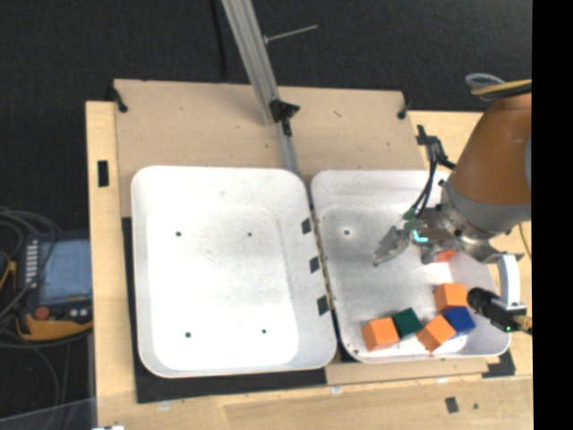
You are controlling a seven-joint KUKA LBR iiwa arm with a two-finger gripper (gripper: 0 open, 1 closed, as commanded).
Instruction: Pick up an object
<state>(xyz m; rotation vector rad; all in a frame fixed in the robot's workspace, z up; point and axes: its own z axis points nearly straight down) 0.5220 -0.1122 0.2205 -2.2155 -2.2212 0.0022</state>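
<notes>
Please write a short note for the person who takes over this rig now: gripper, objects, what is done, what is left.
Gripper: over the right bin, above its bare middle, nothing seen between its fingers.
Objects: blocks sit at the right bin's near right corner: orange block, green block, blue block, two more orange ones beside it.
Done: no object picked up yet.
Left: move to a block, grasp, lift.

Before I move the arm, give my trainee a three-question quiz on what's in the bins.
1. True or false: the blocks lie in the left bin.
2. Which colour touches the blue block? A) orange B) yellow C) pink
3. Fill in: the gripper hangs over the ____ bin.

Key: 1. False; they cluster at the near edge of the right bin. 2. A, an orange block. 3. Right.
</notes>
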